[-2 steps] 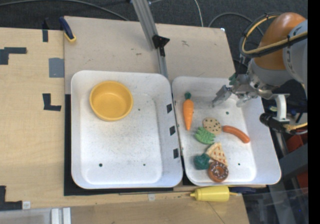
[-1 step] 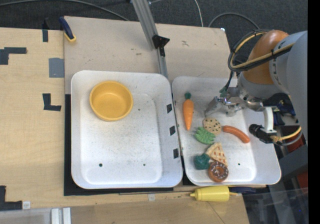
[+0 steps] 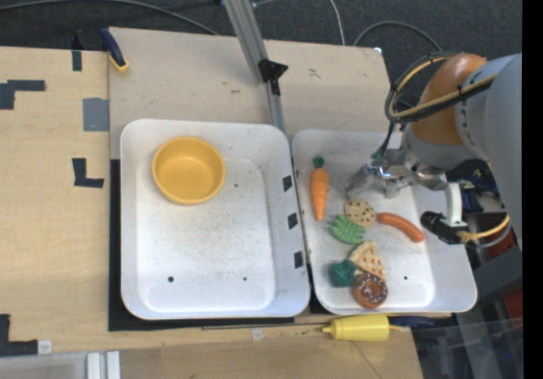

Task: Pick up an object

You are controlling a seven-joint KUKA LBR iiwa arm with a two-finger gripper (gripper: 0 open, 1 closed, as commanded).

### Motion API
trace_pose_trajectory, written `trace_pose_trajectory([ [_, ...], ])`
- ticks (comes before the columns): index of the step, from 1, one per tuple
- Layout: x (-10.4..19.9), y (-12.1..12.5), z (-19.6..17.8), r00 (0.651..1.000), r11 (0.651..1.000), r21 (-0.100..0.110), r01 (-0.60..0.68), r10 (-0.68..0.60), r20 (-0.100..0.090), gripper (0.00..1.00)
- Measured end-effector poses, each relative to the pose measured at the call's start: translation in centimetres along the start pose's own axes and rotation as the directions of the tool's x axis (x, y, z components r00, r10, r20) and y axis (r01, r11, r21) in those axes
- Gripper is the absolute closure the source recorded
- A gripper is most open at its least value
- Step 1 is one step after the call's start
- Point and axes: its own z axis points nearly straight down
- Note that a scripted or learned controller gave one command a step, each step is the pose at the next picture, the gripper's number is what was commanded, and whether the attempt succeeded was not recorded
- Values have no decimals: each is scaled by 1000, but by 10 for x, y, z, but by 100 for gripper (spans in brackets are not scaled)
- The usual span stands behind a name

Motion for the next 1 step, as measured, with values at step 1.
trace_pose_trajectory([
  [1, 1, 0, -10, 1000, 1000, 0, 1, -1, 0, 100],
])
